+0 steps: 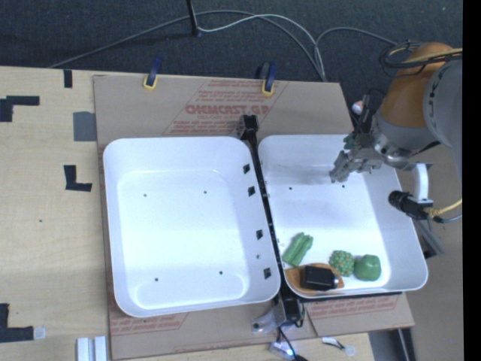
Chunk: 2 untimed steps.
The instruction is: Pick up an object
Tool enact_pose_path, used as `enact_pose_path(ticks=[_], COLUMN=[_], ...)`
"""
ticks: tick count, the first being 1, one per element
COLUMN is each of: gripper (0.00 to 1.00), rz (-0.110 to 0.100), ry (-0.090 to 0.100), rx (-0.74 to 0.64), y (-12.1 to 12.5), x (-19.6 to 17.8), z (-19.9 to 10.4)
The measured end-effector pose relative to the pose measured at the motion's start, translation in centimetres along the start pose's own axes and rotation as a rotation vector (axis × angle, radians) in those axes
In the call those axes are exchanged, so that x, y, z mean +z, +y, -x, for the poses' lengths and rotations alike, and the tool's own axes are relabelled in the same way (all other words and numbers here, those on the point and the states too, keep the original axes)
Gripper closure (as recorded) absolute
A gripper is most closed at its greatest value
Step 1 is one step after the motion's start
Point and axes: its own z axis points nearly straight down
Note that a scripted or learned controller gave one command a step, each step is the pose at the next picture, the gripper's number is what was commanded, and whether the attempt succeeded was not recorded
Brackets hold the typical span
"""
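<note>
Lying in the near end of the right bin (391, 224) are four small things, bunched together along its front wall. A ribbed green piece (298, 247), long and lumpy, sits leftmost and slants toward the divider. Next to it a black block (319, 278) rests on top of a flat orange piece (331, 280), which peeks out beneath it on both sides. Just right of those is a knobbly green ball (342, 262), and touching that a smooth, brighter green lump (367, 268). So that makes three green things, one black, one orange; two white bins in all, the left bin (180, 224) beside the right one.

The gripper (340, 173) hangs over the far part of the right bin, well apart from the cluster, which lies nearer the camera. Nothing sits between its tips; whether they are spread or pressed together I cannot tell.
</note>
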Motion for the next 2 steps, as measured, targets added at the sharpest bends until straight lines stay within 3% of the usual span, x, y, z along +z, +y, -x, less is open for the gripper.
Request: enact_pose_path(ticks=[1, 2], gripper=[1.00, 1.00], rz=[0.006, 0.000], ry=[-0.001, 0.000], rx=[0.001, 0.001], y=[-0.06, -0.06], x=[-6.24, -6.30], z=[0.34, 0.32])
